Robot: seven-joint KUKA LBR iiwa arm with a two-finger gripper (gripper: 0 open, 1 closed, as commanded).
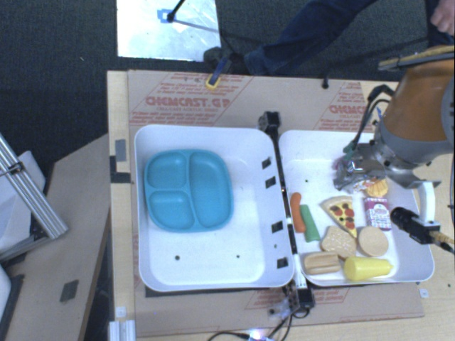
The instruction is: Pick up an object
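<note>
My gripper [353,170] hangs low over the back of the right bin [309,158], just left of a small orange and yellow toy [376,187]. In front of it lie a pink packet [377,213], a pizza slice [341,212], an orange carrot [296,210] and a green stick [309,223]. Closer to the front edge are a cracker [338,241], a round biscuit [372,241], a bun [321,263] and a yellow cylinder [367,267]. Nothing shows in the gripper's grasp.
A blue divided plate [188,190] lies in the left bin [213,261]. A black divider [279,190] runs between the bins. A black part [411,224] juts over the right bin's right side. A person in blue [341,13] stands behind the bench.
</note>
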